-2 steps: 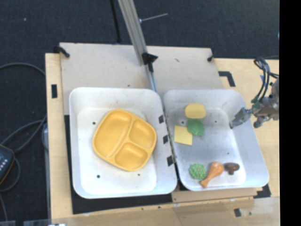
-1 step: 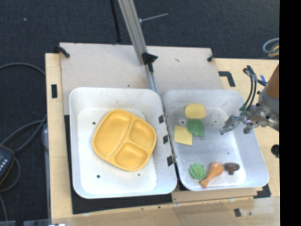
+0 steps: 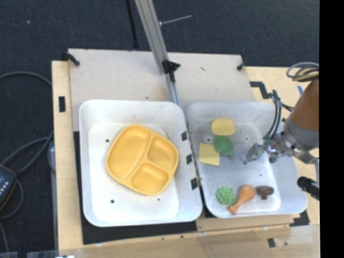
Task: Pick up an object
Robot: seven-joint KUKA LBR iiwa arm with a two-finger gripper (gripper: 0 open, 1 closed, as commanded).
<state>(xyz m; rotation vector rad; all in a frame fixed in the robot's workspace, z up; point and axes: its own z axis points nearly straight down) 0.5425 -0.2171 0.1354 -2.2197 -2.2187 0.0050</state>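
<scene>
Two white bins sat side by side on the bench. The left bin (image 3: pixel 97 208) held a yellow plate (image 3: pixel 142 159) with three sections, lying flat near the middle. The right bin (image 3: pixel 285 198) held the small toy foods. A round yellow piece (image 3: pixel 222 127) lay near the top, and a dark green lump (image 3: pixel 223 145) touched it just below. A flat yellow square (image 3: pixel 209 155) lay just beside the green lump, on its left. Lower down, a bumpy light green piece (image 3: pixel 225 195) sat next to an orange drumstick (image 3: pixel 242 198), and a small brown mushroom (image 3: pixel 264 191) lay just right of the drumstick. The arm came in from the right, with its orange band at the edge. The gripper (image 3: pixel 251 156) hung over the right side of the right bin, near the green lump but apart from it. It held nothing. How wide it was open could not be made out.
</scene>
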